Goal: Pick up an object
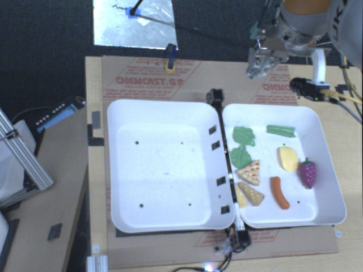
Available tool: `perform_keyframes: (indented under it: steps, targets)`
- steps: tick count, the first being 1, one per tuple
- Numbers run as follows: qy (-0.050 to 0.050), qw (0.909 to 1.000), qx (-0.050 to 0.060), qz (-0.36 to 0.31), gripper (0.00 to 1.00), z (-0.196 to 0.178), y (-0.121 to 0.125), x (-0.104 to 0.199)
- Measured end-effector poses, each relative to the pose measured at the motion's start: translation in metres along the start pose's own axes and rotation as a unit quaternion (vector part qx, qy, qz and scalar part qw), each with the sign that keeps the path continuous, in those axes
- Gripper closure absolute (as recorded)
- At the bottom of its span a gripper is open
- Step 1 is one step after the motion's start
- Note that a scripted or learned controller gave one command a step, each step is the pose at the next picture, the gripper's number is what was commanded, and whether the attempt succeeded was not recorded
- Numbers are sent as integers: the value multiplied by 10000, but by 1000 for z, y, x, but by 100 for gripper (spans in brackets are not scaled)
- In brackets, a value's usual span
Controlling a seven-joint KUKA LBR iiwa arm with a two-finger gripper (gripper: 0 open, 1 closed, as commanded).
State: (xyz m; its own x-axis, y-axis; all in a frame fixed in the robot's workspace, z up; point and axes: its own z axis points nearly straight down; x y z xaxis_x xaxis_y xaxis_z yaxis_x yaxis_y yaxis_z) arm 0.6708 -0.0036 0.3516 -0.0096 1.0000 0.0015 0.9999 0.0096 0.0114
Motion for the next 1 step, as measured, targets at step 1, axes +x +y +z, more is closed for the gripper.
perform_keyframes:
  steps: [1]
  targets:
    - [11, 10000, -4, -12, 100, -81, 0, 66]
